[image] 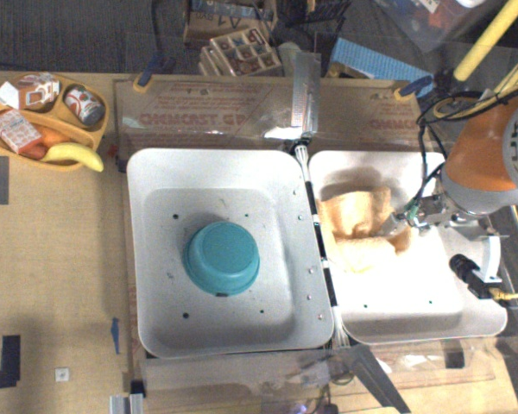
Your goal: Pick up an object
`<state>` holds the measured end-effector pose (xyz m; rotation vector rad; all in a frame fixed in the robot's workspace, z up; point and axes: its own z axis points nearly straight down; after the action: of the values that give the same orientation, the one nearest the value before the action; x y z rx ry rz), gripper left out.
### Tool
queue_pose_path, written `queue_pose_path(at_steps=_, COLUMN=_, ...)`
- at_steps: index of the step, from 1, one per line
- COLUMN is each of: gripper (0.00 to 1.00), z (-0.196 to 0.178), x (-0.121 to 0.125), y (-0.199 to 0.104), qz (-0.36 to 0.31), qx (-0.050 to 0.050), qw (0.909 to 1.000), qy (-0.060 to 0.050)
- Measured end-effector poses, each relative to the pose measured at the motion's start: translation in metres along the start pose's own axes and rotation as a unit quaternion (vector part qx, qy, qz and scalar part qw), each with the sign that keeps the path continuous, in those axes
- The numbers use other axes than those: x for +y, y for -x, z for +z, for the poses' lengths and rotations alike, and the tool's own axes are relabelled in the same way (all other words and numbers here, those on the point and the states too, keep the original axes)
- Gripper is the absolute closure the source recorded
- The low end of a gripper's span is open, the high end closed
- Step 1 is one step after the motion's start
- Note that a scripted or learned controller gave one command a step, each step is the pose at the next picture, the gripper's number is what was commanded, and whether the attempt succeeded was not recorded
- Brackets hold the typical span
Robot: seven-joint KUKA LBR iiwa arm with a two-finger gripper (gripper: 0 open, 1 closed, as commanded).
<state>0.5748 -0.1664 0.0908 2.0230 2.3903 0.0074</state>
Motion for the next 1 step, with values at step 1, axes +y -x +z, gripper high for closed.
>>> queue_pose_path(at_steps=1, gripper=1.00, z=-0.0104, x=0.0017, y=0.0003, qz=0.001, qx=0.001, qw=1.0000, qy=0.002)
